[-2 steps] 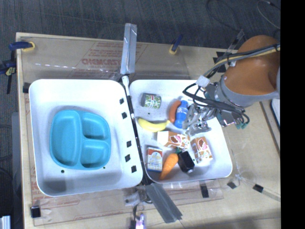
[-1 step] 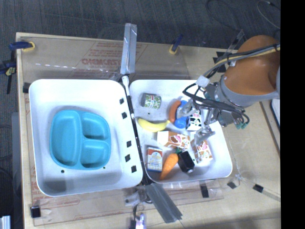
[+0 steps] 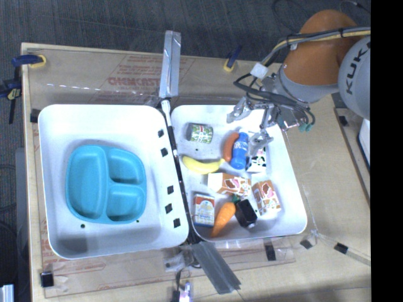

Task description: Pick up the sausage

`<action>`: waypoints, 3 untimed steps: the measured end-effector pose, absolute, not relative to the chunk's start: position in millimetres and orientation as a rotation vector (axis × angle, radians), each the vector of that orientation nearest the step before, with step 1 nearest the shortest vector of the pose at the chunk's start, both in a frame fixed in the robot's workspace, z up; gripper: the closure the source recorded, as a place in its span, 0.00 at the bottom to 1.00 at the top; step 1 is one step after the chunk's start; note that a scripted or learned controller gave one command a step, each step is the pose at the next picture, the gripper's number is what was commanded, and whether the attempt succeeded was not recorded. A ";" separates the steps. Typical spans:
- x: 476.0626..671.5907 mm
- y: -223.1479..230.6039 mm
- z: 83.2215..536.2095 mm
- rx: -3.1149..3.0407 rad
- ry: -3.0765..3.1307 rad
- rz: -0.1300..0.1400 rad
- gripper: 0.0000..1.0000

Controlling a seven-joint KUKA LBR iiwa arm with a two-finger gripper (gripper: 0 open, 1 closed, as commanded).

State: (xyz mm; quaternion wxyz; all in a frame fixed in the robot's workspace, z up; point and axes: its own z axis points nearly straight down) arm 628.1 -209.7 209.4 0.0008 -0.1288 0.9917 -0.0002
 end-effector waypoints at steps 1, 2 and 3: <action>657.7 -210.2 189.8 -0.413 3.111 -0.002 0.00; 657.5 -210.4 173.0 -0.459 3.106 -0.001 0.00; 657.6 -210.2 169.7 -0.507 3.100 0.000 0.00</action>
